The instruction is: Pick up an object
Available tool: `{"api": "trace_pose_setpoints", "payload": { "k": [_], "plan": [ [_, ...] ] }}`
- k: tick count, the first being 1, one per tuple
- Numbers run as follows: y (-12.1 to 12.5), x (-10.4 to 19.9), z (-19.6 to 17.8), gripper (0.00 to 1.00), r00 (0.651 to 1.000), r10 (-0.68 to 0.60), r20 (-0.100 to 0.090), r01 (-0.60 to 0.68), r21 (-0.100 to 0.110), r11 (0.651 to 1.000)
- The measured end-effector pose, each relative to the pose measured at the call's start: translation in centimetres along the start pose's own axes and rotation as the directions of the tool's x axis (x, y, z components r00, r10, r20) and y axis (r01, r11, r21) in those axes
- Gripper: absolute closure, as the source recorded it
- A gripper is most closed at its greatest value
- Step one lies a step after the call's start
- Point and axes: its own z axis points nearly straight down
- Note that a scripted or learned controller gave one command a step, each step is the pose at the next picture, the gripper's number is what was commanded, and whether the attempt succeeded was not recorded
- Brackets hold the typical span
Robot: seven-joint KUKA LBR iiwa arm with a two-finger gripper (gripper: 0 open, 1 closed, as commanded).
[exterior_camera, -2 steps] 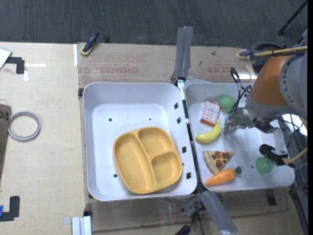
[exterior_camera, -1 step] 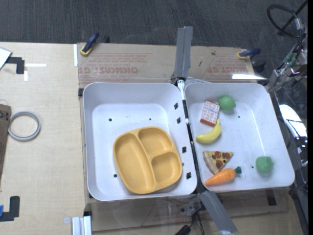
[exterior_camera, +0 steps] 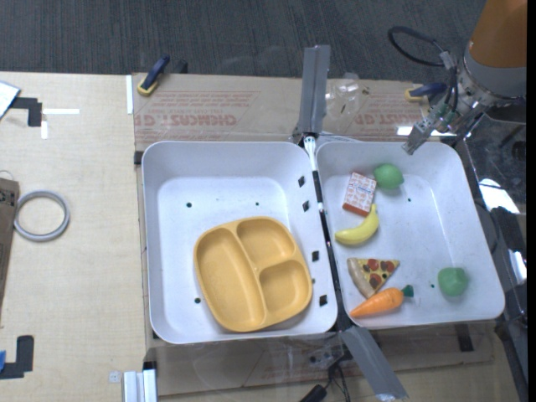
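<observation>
Right bin [exterior_camera: 469, 224], contents: red-and-white carton [exterior_camera: 360, 193] at upper left, lying flat; green ball [exterior_camera: 388, 176] just right of it, near touching; banana [exterior_camera: 358, 229] below the carton, curved, close to the bin's left wall; pizza slice [exterior_camera: 373, 273] below the banana; carrot [exterior_camera: 381, 301] at the front wall, tip to the left, green stub to the right, just below the pizza; second green ball [exterior_camera: 453, 281] alone at lower right, well apart from the rest. Left bin [exterior_camera: 167, 224], contents: yellow three-part plate [exterior_camera: 251, 273], set toward the front right corner. The bins stand side by side, walls touching along the centre. Arm: enters at upper right, orange band at the frame corner; gripper [exterior_camera: 416, 139] hangs over the far rim of the right bin, above and right of the upper green ball, touching none of the objects. Jaws: holding nothing; whether parted or closed cannot be told. Table, other items: roll of tape [exterior_camera: 38, 215] at far left; blue-and-yellow clamp [exterior_camera: 154, 74] behind the left bin; cardboard sheet [exterior_camera: 218, 107] under the bins' far side
</observation>
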Motion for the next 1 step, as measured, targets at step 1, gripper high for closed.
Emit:
{"api": "trace_pose_setpoints", "payload": {
  "k": [1],
  "plan": [
    [3.75, 3.43, 8.28, 1.00, 0.992, -0.124, 0.000, 0.124, -0.001, 0.992]
  ]
}}
